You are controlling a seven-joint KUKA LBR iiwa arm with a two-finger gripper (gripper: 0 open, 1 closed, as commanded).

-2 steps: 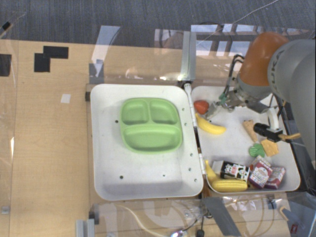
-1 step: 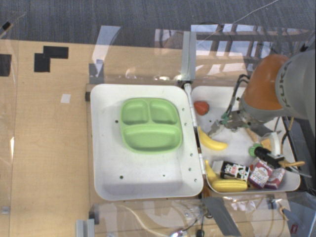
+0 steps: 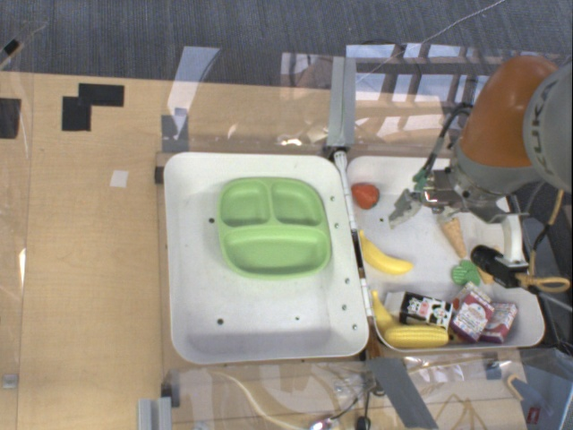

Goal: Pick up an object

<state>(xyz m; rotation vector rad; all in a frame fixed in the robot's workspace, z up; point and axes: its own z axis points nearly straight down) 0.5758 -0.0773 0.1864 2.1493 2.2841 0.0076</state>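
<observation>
My gripper (image 3: 400, 211) hangs over the right bin (image 3: 407, 170), in its upper middle, pointing down and to the left. Just left of it lies a red tomato (image 3: 364, 194), apart from the gripper. A yellow banana (image 3: 383, 258) lies below the gripper near the bin's left wall. An ice-cream cone (image 3: 454, 236) lies to the gripper's lower right. Nothing shows held in the gripper.
The left bin (image 3: 197, 321) holds a green divided plate (image 3: 272, 226). Along the right bin's front edge lie a black-and-white box (image 3: 424, 310), a yellow corn-like piece (image 3: 414, 336), red packets (image 3: 483, 317) and a small green item (image 3: 466, 272).
</observation>
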